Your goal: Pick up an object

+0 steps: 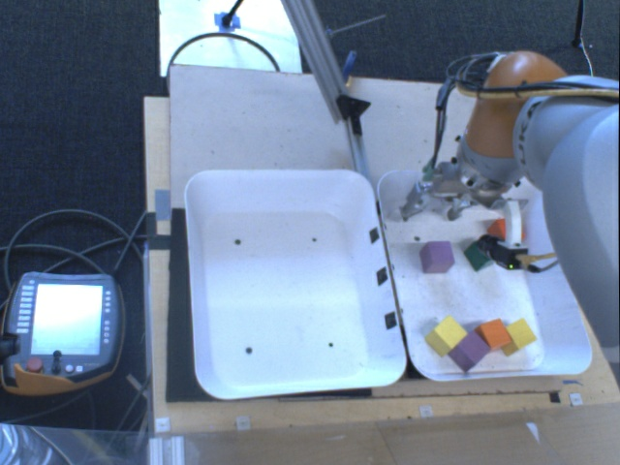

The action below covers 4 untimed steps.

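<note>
The gripper (434, 207) hangs over the far end of the right bin (557, 308), close to its rim, with fingers apart and nothing between them. We see bare floor between it and the purple cube (437, 257). A green block (478, 254) lies near that cube. A cluster (481, 340) of four cubes sits by the near rim. The arm (581, 163) reaches in from the right, wrist turned down.

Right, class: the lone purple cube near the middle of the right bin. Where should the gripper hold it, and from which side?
Take the purple cube by its near and far side faces, coming straight down from above. It sits flat and apart on the right bin floor. The green block lies close on its right, so squeezing that way looks riskier.
</note>
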Motion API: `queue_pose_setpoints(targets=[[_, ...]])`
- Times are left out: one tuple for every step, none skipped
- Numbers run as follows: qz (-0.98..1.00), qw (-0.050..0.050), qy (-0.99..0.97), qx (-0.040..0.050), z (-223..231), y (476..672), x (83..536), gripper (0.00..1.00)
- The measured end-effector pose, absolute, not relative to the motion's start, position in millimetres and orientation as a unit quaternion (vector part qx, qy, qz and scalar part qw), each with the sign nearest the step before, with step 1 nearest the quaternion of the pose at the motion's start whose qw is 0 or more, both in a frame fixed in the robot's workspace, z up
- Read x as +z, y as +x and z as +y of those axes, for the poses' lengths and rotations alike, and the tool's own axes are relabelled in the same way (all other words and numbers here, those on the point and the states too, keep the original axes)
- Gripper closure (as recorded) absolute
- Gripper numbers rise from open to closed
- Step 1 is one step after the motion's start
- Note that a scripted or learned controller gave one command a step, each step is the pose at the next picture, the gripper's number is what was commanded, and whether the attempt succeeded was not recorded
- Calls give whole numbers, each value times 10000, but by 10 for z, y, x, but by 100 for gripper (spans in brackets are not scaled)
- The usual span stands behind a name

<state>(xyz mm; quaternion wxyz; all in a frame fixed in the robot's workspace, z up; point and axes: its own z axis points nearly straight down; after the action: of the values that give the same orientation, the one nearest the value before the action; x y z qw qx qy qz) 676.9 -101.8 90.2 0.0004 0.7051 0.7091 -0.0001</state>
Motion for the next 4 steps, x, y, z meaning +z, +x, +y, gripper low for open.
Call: queue_pose_setpoints(targets=[[7101, 24, 7041, 16, -1017, 6786, 1034, 100], [7091, 30, 7051, 25, -948, 6732, 1579, 100], [7079, 34, 7063, 25, -1003, 6664, 2132, 100], [7087, 27, 7055, 21, -1004, 6680, 2492, 100]])
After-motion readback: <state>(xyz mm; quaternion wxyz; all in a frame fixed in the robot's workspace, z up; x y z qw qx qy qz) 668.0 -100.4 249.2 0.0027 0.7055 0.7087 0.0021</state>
